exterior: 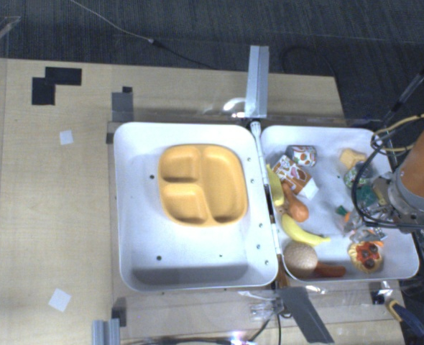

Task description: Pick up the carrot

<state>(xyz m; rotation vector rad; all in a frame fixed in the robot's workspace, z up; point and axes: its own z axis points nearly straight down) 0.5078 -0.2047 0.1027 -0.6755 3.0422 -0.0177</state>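
The carrot (297, 209) is a short orange piece lying in the right bin (325, 144), near its left wall, between a printed snack box (298, 165) and a banana (302, 231). The arm, with its orange band (422, 165), reaches in over the bin's right side. Its gripper (354, 223) hangs low over the bin floor, well to the right of the carrot and just above a pizza-like toy (365, 256). Cables and the wrist hide much of the gripper.
The left bin (136, 192) holds a yellow divided plate (200, 184). Also in the right bin are a brown round item (300, 258), a red sausage-like piece (331, 269), a yellow wedge (351, 158) and a green item (363, 192).
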